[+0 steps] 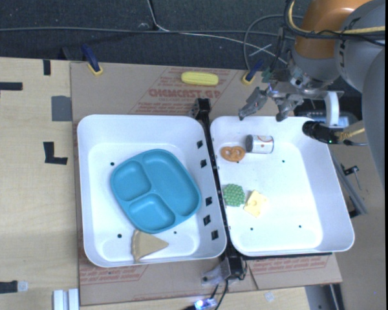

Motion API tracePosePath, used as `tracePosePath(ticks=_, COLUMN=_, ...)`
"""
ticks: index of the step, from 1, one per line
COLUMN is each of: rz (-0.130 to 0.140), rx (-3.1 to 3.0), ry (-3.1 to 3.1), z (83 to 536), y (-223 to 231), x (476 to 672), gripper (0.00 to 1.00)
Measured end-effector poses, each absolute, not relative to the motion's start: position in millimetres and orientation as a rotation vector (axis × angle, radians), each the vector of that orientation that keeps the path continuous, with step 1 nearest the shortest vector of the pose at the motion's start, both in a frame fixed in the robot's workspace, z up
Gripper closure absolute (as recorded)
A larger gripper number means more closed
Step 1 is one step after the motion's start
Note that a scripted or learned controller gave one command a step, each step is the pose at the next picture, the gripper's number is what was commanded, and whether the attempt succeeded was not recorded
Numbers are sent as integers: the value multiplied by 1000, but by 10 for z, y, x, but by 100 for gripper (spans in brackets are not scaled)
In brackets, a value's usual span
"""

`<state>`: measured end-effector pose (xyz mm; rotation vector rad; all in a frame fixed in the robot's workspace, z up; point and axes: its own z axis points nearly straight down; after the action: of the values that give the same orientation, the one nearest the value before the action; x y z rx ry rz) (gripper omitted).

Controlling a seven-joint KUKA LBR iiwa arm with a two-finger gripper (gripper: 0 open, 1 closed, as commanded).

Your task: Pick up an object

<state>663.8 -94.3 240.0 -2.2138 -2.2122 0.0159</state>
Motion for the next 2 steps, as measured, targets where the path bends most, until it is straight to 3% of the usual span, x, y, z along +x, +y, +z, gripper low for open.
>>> tracePosePath(ticks=1, rz=1, rx=-2219, ry=-2223, z=2492, y=-940, x=6661, gripper=0)
tracePosePath(ticks=2, rz=9, rx=-2216, ry=-2220, z=1856, y=-893, x=6611, gripper=0)
